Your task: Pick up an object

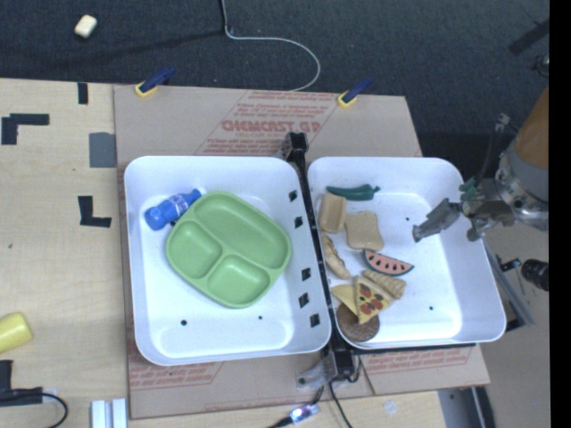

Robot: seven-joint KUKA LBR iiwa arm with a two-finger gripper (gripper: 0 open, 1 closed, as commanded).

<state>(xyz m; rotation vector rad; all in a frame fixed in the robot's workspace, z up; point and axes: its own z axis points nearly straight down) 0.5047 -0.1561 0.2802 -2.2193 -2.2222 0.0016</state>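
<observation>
Dark carpet is seen behind a pale wooden counter (53, 176) overlaid with printed cardboard. At the lower left edge a yellow object (13, 331) is cut off. The left bin (147, 324) holds a blue bottle (171, 209) partly tucked under a smooth green divided plate (228, 249). The right bin (464, 315) holds toy food: a green pepper (353, 190), bread slices (363, 231), a watermelon wedge (387, 263), a pizza slice (371, 298). Above its right side, the jaws (446, 219) are blurred; whether released or clenched cannot be told.
</observation>
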